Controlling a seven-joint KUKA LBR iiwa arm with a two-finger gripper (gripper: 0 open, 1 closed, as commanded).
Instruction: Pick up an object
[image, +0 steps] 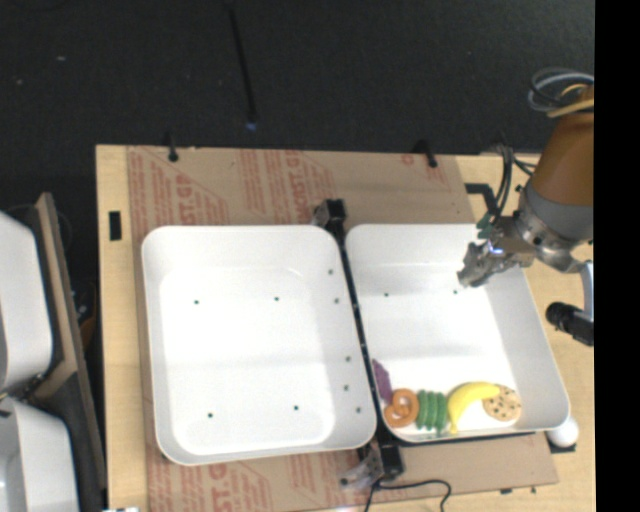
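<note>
Hovering at two o'clock over the right bin: jaws, state impossible to tell, nothing seen between them. Lying along that bin's six o'clock wall, well apart from the jaws: pretzel, green piece, banana, cookie, purple piece. Sitting at nine o'clock on the bench: left bin.

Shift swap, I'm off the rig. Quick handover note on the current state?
Gripper: over the far right part of the right bin, nothing visibly held.
Objects: purple piece, orange pretzel, green piece, banana and cookie, all clustered along the right bin's near edge.
Left bin: beside it.
Done: no pick yet.
Left: move to the cluster, grasp one object, lift.
</note>
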